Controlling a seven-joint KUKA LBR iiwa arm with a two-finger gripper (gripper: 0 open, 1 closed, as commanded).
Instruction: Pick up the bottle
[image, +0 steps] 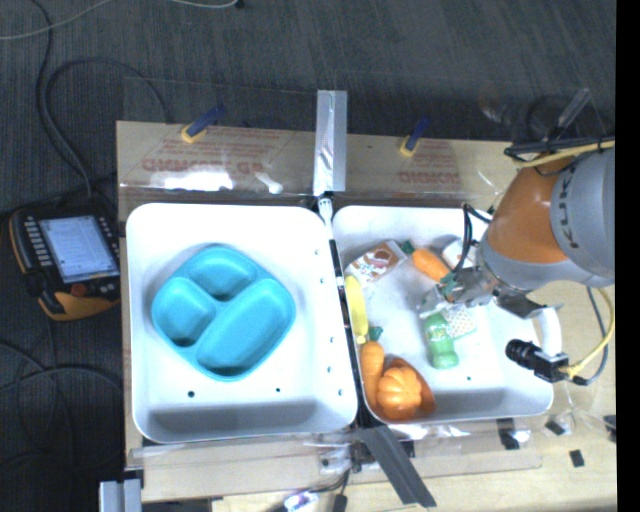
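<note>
Gripper (447, 293) is down in the right bin (500, 395), just above the green bottle (441, 340), which lies in the middle of that bin. Whether it is clenched or released, I cannot tell. An orange pumpkin (400, 390) sits lower left, and a blue divided tray (222, 310) lies in the left bin (150, 400).

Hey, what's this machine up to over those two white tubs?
A grey and orange robot arm reaches into the right bin, its gripper just above a green bottle lying among toy food: a carrot, an orange pumpkin and a small orange piece. It is meant to pick up the bottle, which lies on the bin floor, not lifted. The left bin holds a blue divided tray.
</note>
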